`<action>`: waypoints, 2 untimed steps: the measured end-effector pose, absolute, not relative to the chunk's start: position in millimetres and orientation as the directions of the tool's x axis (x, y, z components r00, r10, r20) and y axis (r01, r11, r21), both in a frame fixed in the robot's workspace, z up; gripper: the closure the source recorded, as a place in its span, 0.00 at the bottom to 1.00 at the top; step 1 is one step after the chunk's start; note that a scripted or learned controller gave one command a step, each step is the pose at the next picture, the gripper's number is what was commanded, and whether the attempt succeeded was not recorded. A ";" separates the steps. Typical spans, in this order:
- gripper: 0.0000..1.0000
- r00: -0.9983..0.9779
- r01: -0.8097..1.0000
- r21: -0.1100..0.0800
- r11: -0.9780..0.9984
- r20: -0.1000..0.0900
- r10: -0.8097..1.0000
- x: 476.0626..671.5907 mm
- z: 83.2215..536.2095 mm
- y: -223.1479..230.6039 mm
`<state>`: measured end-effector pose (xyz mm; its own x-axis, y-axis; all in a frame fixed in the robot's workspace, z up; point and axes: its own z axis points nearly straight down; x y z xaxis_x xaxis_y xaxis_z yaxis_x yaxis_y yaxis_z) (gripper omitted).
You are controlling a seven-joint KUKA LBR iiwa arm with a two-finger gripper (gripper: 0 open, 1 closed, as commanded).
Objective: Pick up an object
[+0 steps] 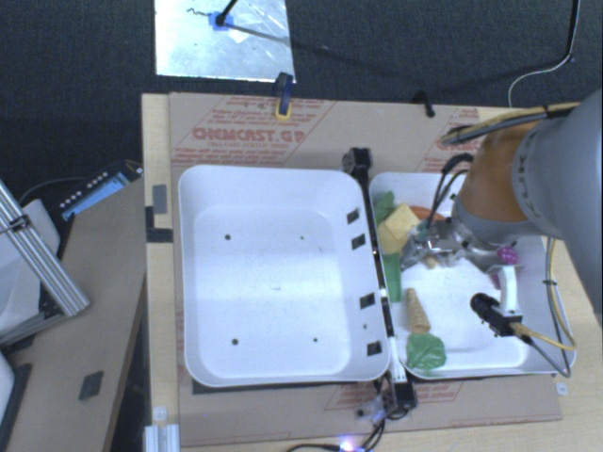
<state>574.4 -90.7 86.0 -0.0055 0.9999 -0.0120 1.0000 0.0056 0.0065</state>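
- The right bin [462, 332] holds a yellow block [398, 226], a dark green strip [390, 276], a tan cone [417, 312] and a green lump [426, 353].
- The left bin [273, 281] lies beside it.
- The gripper [429, 252] sits low in the right bin, just beside the yellow block. Whether it is open or closed cannot be told.
- The arm [528, 177] covers that bin's far corner.

This is a robotics lab, set up as a test bench. The left bin [273, 281] rests on a board [250, 132] printed CHEMCAST GP, which a yellow clamp [283, 97] pins down just beyond the bin's far edge. To the bin's right, a grey and orange robot arm [556, 168] reaches over a second bin [462, 332]. Left of it stands an aluminium frame rail [38, 262]. Beyond it are dark carpet [75, 64] and a loose cable [573, 26].
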 end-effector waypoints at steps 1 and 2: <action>0.00 -0.013 1.000 0.013 0.013 0.003 1.000 599.2 191.5 -8.3; 0.00 -0.013 1.000 0.007 0.013 0.003 1.000 616.0 224.0 88.4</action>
